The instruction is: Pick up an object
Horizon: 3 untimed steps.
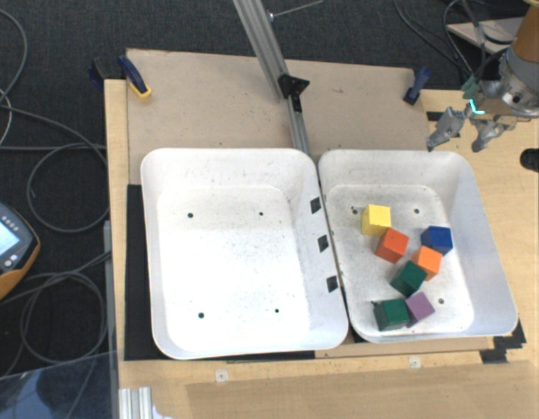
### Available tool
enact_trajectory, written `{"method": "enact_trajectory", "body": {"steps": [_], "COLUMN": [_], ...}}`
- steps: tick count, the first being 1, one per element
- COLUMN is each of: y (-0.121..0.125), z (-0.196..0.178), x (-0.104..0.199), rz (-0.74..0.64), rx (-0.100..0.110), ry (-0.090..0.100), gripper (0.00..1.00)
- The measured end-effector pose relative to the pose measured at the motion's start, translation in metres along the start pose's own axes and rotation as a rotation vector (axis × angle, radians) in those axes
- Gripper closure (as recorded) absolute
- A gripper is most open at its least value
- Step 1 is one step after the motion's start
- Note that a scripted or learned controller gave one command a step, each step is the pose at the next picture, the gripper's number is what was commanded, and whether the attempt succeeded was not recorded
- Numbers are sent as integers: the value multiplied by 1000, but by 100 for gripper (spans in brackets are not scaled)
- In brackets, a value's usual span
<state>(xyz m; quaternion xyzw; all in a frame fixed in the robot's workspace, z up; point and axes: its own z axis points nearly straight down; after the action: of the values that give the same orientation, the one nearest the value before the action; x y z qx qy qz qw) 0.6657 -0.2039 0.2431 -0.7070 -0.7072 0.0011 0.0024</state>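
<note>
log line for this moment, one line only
claw: open, holding nothing, above right bin's far right corner | blocks: yellow, orange, blue and others in right bin | phase: pre-grasp

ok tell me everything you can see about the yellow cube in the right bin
The small yellow cube looks like a solid, matte block with plain faces and crisp edges, possibly wood or plastic. It rests on the floor of the shallow white right-hand bin, turned slightly askew to the bin's walls, at the far end of the cluster of blocks. Its near corner sits against or very close to the orange cube; contact is hard to confirm.
</note>
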Motion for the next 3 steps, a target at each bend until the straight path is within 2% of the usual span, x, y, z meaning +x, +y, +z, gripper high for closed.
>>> {"method": "enact_trajectory", "body": {"steps": [1, 3], "y": [1, 1], "z": [-3, 109], "x": [0, 13], "rz": [-1, -1], "rx": [-4, 2], "ry": [-3, -1], "gripper": [0, 0]}}
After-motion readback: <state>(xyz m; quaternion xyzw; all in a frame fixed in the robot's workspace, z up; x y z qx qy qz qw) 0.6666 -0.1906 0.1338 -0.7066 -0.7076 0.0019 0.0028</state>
